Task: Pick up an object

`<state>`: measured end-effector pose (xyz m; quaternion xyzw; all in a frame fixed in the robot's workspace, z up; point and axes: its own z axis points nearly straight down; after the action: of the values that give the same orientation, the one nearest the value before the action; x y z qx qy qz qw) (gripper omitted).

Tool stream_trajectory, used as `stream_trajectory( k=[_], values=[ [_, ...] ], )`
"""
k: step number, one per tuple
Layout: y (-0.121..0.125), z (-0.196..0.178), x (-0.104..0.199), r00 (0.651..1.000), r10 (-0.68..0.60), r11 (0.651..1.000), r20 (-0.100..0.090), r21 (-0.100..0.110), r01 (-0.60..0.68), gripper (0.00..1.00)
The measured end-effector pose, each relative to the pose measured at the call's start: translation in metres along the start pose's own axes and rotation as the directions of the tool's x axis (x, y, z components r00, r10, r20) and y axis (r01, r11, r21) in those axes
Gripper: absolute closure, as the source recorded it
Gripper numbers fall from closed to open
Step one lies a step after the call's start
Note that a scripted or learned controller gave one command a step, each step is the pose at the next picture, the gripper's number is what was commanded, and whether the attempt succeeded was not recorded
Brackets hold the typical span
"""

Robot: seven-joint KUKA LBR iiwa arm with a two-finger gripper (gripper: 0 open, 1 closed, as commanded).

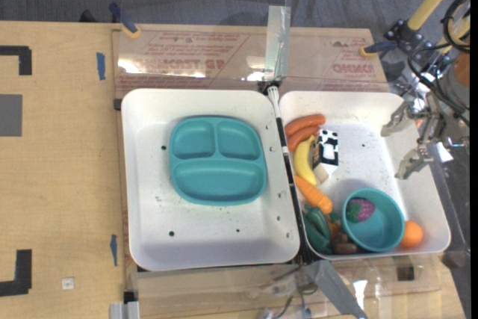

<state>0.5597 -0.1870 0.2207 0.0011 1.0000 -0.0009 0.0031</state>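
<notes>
- The gripper (407, 144) hangs over the right edge of the right bin (373, 137), its two pale fingers (393, 120) spread apart with nothing between them
- Above it, the grey arm (448, 97) reaches in from the right amid a tangle of cables
- The right bin holds the cluttered pile: an orange carrot-like piece (305, 123) near the top of the divider, a yellow banana (302, 161) just below it, and another orange piece (314, 195) lower down
- A small black-and-white object (327, 147) lies just beside the banana, well apart from the gripper
- A teal bowl (375, 222) sits in the bin's lower right part, with a purple item (361, 209) inside it
- A small orange fruit (411, 234) touches the bowl's right side, at the bin's corner
- Green (317, 225) and dark items crowd the lower left corner of the same bin; what they are cannot be made out
- The left bin (142, 183) carries a teal divided plate (217, 159), lying flat near its middle
- Both bins rest on a wooden bench (52, 183)
</notes>
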Motion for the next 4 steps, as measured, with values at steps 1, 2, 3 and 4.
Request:
stream_trajectory(
  k=[1,2,3,4],
  values=[
    [0.057,0.105,0.064,0.993,0.120,0.993,-0.008,-0.003,-0.120,0.00],
    [0.027,0.066,-0.004,0.997,0.078,0.997,0.005,0.001,-0.078,0.00],
    [0.017,0.129,0.058,0.986,0.165,0.986,0.010,-0.001,-0.165,0.00],
    [0.015,0.112,0.048,0.985,0.165,0.986,0.048,0.004,-0.165,1.00]
  ],
)
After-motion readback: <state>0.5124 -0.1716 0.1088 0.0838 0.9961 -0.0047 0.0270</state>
